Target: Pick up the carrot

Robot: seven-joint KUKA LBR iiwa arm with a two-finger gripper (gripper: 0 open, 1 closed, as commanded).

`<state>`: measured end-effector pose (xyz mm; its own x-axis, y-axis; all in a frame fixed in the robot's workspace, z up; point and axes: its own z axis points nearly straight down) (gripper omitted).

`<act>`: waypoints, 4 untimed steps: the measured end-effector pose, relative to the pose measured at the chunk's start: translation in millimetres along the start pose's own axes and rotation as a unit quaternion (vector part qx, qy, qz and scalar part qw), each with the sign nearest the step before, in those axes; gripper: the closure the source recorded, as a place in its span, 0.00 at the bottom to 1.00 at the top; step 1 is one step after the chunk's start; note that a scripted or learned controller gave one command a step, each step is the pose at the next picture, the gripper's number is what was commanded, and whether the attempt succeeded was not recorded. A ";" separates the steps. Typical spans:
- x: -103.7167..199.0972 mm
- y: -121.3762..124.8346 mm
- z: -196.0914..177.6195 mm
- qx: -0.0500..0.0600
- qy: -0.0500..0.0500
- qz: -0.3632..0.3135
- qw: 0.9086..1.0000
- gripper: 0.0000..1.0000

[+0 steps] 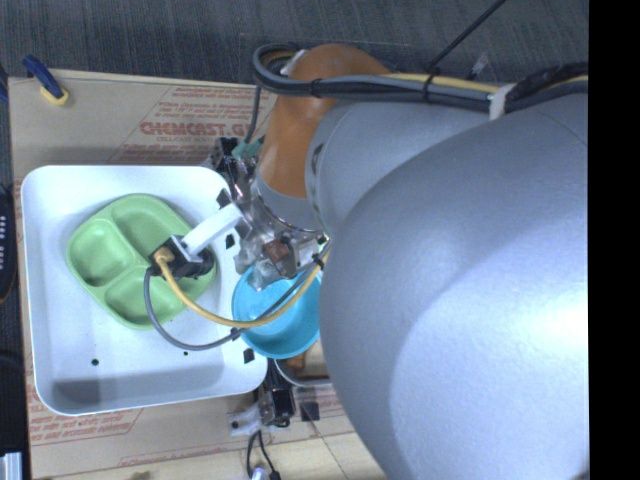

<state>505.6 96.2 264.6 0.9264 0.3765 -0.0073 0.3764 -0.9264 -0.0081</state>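
I find the gripper (262,251) over the blue bowl (285,330) at the left bin's (60,388) right rim, its grip state indeterminable, an orange-brown patch, possibly the carrot (284,259), against it, axis unreadable.

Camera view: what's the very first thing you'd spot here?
The huge grey robot arm fills the right side, with an orange band above its wrist. Its gripper hangs between the two bins, with a blue plastic bowl right below it. In the shallow white bin on the left sits a green divided plastic plate, and a yellow cable loops over its edge.
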 end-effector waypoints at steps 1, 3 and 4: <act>-19.2 -34.2 58.5 0.000 -0.003 0.030 1.000 1.00; 14.7 -21.4 161.1 0.007 -0.002 0.080 0.997 1.00; 18.8 -24.6 148.9 0.010 0.000 0.074 0.997 1.00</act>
<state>512.3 126.8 115.7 0.9719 0.2354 -0.0094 0.2351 -0.9716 -0.0273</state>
